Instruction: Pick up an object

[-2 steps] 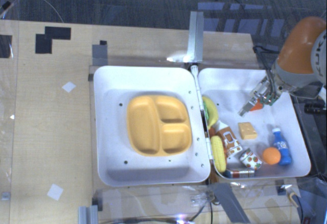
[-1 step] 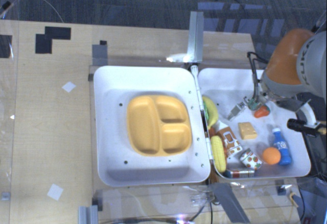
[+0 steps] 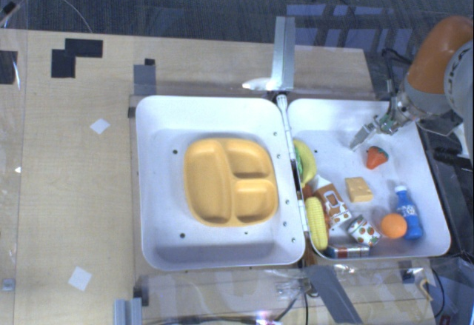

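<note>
My claw poised low over the right bin, gripping nothing.

Leftmost, the left bin (image 3: 148, 168) holds a yellow divided plate (image 3: 229, 181) at its middle. Across the divider, the right bin (image 3: 333, 112) has its clutter along the near side: a banana (image 3: 305, 161) and a corn cob (image 3: 316, 218) against the left wall, a printed carton (image 3: 333, 203), a small can (image 3: 361, 231), a yellow block (image 3: 358, 189), a strawberry (image 3: 376, 158), an orange (image 3: 394, 226) and a blue bottle (image 3: 406, 211). My arm (image 3: 437, 64) enters from the right, orange band high, wrist angled down and leftward. My claw (image 3: 367, 135) sits with its fingers parted and bare, just up-left of the strawberry, apart from it.
</note>
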